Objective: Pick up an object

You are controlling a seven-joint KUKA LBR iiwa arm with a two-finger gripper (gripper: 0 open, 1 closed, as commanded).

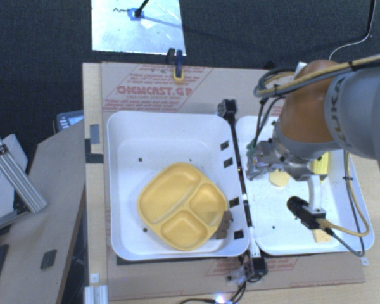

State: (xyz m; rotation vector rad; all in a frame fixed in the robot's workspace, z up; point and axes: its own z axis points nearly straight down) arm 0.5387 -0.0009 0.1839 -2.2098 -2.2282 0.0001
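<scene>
Nearest you, a small orange-yellow block (321,235) lies by the front wall of the right bin (272,236). In the left bin (133,157), a yellow divided plate (182,213) has a brown scrap (226,223) touching its right rim. Farther back in the right bin, a pale yellow lump (278,179) sits just beside the gripper (258,161). The grey arm (316,106) looms over it, so you cannot tell whether the gripper is spread or pressed together. A yellow piece (322,164) lies partly hidden by the arm.
</scene>
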